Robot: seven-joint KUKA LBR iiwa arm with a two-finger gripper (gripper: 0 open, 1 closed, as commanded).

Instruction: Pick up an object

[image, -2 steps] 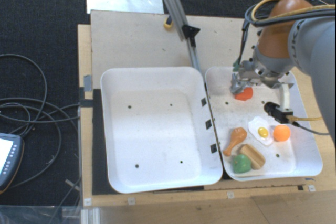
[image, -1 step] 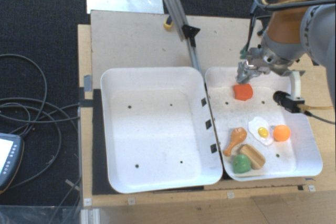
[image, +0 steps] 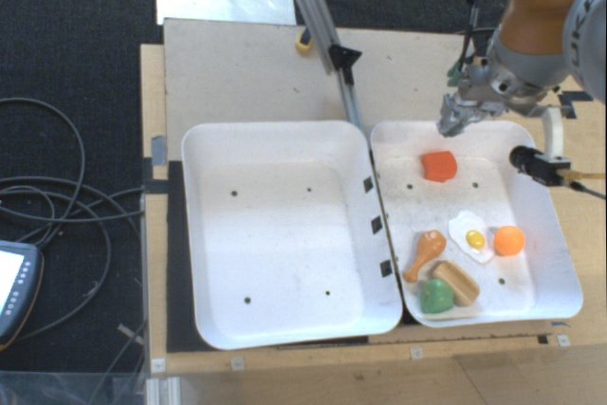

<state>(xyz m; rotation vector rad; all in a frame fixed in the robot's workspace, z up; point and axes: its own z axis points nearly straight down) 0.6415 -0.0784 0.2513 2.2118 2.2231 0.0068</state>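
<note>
Five objects in right bin [image: 560, 285]; green one [image: 436, 297] partly hidden.

No legible text or labels.

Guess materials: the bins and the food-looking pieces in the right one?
Bins: likely thin moulded plastic, white, slightly glossy, with rounded rims. Fried egg, drumstick, orange ball, red block: probably plastic toys, given flat saturated colours and smooth surfaces. The green piece and the tan bun-like piece look similar; too small to confirm.
</note>
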